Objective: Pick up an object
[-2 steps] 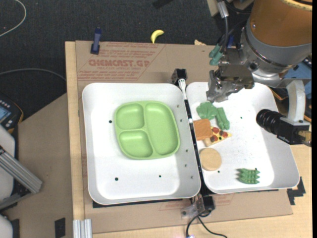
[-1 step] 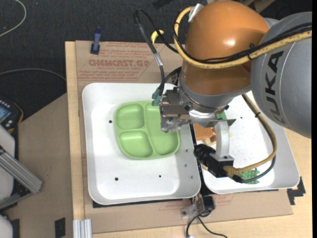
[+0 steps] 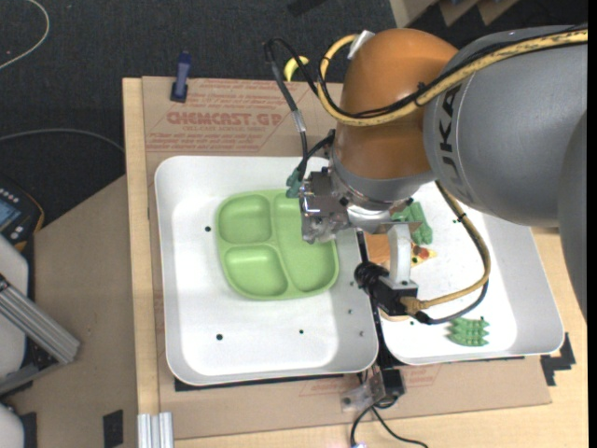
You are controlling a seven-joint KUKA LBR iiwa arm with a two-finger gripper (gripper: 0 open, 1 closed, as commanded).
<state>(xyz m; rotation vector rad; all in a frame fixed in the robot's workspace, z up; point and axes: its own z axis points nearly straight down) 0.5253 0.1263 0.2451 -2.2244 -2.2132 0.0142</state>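
A light green divided plate (image 3: pixel 266 245) with three compartments lies in the middle of the left bin (image 3: pixel 187 287). My gripper (image 3: pixel 320 220) hangs low over the plate's right rim, close to the divide between the two bins. The wrist hides where it meets the plate. A small dark green ridged piece (image 3: pixel 469 331) lies near the front of the right bin (image 3: pixel 527 287). Another green item (image 3: pixel 416 220) and an orange piece (image 3: pixel 379 248) peek out from under the arm in the right bin.
The grey arm with its orange band (image 3: pixel 392 110) covers most of the right bin's back half. Both bins rest on a brown cardboard sheet (image 3: pixel 215 115). A blue clip (image 3: pixel 180 76) sits at the sheet's back left edge.
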